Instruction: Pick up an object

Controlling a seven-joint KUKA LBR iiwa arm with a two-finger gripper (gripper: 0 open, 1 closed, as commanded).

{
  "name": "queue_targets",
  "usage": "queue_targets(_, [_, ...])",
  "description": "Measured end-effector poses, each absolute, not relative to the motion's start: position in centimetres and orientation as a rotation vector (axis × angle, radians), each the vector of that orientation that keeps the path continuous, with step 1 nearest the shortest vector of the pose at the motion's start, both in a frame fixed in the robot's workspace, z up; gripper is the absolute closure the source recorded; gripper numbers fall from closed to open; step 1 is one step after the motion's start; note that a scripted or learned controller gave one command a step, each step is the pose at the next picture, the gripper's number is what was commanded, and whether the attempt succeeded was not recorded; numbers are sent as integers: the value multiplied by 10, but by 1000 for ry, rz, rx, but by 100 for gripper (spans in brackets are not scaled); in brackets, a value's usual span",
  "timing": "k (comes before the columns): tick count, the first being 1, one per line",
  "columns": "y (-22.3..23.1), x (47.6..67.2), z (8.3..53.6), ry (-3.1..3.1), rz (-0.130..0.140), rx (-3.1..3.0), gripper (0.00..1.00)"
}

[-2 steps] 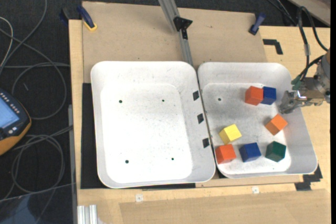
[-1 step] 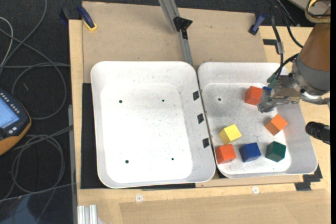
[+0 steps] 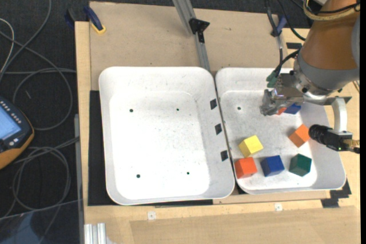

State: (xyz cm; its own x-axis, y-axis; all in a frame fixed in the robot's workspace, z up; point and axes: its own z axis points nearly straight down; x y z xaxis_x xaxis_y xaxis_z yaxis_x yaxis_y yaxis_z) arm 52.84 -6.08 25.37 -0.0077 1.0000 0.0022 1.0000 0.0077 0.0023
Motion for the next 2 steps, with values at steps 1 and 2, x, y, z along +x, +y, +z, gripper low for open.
queue_targets(1, [-7,546,242,2230,3,2214,100])
queue_targets(2, [51,561,233,2230,4,2214,100])
